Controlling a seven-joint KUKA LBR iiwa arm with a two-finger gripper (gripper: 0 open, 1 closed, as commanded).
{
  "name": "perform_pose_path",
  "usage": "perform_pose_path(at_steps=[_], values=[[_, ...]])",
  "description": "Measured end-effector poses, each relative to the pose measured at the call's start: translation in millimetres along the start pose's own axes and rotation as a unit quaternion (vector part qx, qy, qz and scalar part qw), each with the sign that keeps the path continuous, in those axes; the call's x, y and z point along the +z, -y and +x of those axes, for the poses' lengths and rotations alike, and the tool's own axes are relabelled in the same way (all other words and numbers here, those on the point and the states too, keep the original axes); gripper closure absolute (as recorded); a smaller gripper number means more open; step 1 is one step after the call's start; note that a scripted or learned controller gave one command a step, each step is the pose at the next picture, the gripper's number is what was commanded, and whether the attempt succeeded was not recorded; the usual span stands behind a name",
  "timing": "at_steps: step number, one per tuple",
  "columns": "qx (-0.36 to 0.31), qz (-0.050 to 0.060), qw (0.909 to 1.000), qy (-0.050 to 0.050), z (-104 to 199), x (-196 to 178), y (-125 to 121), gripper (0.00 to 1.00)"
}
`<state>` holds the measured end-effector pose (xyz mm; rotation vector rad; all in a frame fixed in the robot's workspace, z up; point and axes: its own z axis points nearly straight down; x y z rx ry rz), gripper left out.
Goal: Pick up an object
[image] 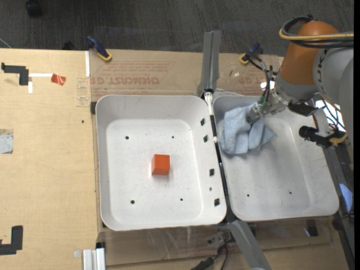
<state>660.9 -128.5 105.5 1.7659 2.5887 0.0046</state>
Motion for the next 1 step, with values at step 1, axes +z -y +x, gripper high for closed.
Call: perform_pose_path(at_steps=[1], values=[[0.001, -0.001, 1.0000, 0.001, -1.3, -9.8, 0.0, 1.00]])
